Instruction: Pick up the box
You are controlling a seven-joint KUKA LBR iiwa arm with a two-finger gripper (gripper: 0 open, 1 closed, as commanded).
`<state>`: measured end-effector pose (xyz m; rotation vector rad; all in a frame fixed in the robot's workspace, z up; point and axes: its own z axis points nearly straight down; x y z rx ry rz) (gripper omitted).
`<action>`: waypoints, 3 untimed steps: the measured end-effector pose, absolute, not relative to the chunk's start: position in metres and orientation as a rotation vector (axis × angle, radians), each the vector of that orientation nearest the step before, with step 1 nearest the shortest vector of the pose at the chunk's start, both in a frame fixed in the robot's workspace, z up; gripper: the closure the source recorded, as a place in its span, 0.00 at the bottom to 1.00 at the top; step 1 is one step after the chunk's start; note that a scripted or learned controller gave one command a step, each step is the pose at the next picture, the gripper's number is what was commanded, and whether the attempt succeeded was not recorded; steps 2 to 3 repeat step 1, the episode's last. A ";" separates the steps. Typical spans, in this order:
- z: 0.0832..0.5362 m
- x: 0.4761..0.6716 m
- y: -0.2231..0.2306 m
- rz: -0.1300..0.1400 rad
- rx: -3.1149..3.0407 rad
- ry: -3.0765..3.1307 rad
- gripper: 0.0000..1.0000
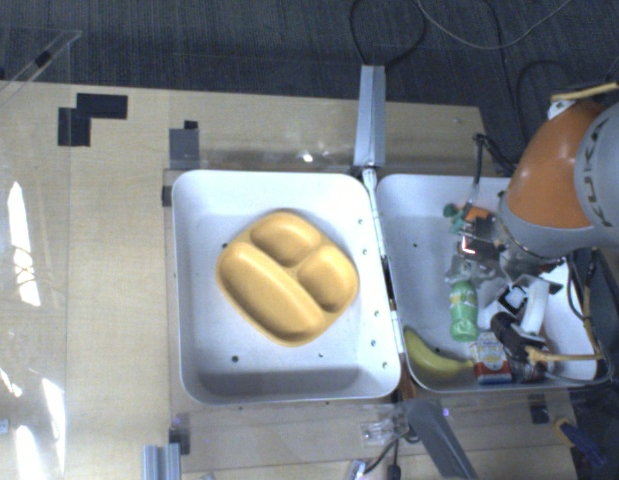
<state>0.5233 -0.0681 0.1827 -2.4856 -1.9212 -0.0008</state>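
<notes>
The box (487, 356) is small, red and white, and lies at the front edge of the right bin (419, 218), just right of a banana (432, 354). My gripper (479, 255) is low in the right bin, behind the box and near the far end of a green bottle (462, 308). The grey wrist and its orange band (549, 168) hide much of the gripper. Nothing shows as held in it.
The left bin (204, 358) holds a large yellow three-lobed bread-shaped thing (287, 274). Small green and orange items (461, 214) lie at the back of the right bin. A metal divider (371, 118) stands between the bins at the back.
</notes>
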 end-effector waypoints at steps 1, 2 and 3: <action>0.191 0.525 -0.068 0.000 -2.481 -1.926 1.00; 0.191 0.525 -0.068 0.000 -2.481 -1.926 1.00; 0.191 0.525 -0.068 0.000 -2.481 -1.926 1.00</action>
